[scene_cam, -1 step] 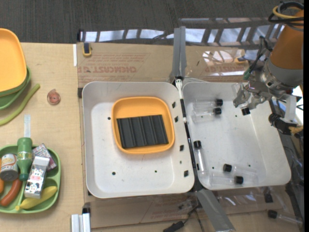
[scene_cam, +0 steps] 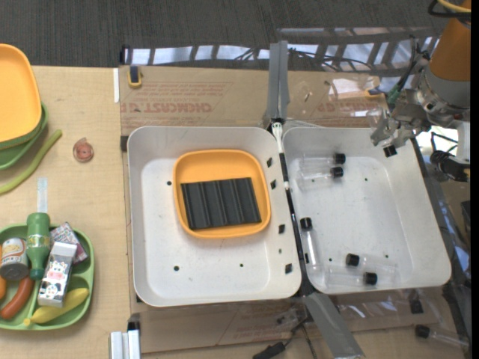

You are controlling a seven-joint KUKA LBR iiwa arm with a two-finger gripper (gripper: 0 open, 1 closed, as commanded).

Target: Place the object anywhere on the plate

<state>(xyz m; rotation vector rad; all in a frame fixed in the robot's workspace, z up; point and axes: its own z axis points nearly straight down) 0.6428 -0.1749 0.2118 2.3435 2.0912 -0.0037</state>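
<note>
A: Camera view, left to right: what sat on the bench [scene_cam: 90, 103] outside the bins?

B: At the far left, a stack of dishes, yellow [scene_cam: 16, 88] over green, and below it a green tray [scene_cam: 75, 305] crowded with toy food. A small pink thing [scene_cam: 83, 151] lay between them.

A: And the left bin [scene_cam: 150, 275]?

B: It held the yellow plate [scene_cam: 222, 164], a rounded square in its upper middle. A dark ribbed block [scene_cam: 221, 203] already lay flat on the plate, its long axis running left to right across the picture.

A: So where was the object to be placed?

B: Hard to say. If the ribbed block was it, it lay on the plate. The right bin [scene_cam: 426, 275] held several small clear tubes with black caps [scene_cam: 322, 172], scattered near its upper left and lower edge.

A: And the pincer [scene_cam: 391, 137]?

B: Over the upper right corner of the right bin, apart from everything. A small black piece showed at its tip, but I couldn't tell whether it was open or gripping anything. From there the plate lay well to the left and a bit lower in the picture, across the wall between the bins.
</note>
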